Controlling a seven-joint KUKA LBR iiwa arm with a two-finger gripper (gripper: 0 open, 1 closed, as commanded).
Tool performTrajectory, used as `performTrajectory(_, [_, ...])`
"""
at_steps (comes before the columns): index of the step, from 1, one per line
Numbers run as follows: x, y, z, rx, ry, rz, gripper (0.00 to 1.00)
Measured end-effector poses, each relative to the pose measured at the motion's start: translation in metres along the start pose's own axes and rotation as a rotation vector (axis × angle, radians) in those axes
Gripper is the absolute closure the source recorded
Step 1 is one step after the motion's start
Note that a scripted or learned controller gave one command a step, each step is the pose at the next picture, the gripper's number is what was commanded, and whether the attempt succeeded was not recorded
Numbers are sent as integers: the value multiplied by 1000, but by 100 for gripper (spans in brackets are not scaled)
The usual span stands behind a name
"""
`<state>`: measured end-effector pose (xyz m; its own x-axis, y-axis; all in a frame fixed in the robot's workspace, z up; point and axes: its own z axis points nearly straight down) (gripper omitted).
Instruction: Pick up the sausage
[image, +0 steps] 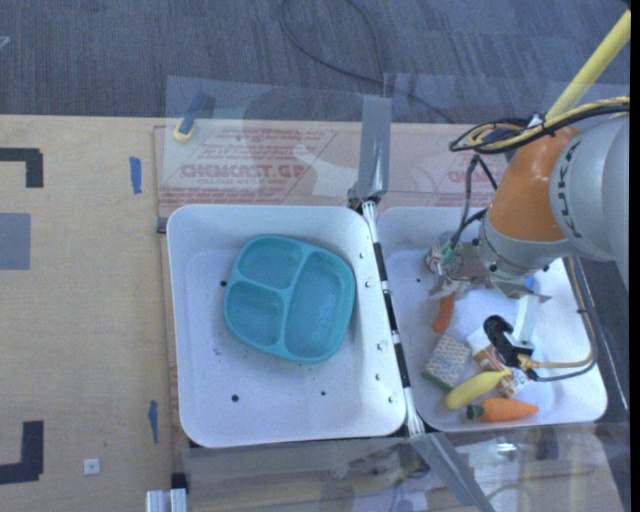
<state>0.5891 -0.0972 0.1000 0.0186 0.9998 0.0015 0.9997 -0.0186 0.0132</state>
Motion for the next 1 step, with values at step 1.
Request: performTrajectory(1, [34, 13, -118, 12, -2, -67, 100])
